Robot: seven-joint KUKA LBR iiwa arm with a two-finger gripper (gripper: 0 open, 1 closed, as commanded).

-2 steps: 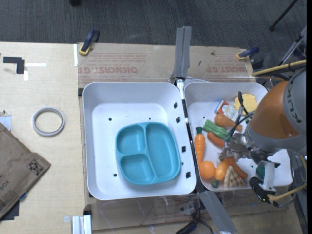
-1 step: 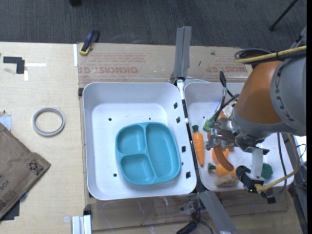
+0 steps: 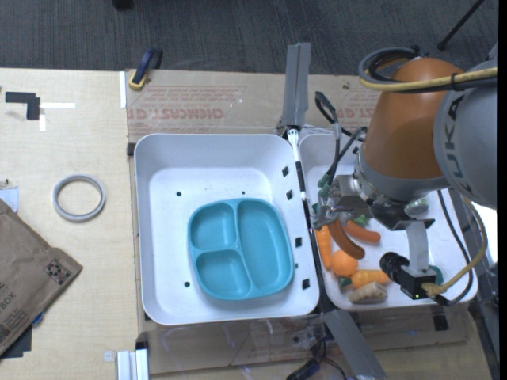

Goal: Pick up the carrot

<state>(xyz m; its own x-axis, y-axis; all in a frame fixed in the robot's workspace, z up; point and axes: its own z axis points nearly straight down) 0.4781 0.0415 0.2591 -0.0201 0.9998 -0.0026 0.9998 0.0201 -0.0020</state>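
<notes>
On the desk (image 3: 71, 149), a roll of tape (image 3: 79, 197) lies well left of the bins. The left bin (image 3: 158, 165) holds a blue divided plate (image 3: 238, 248). In the right bin (image 3: 463, 287), the carrot (image 3: 324, 246) lies against the left wall, beside a brown sausage (image 3: 347, 239) and other toy foods. The end effector (image 3: 333, 204) hangs just above them; whether it is parted or closed cannot be told.
</notes>
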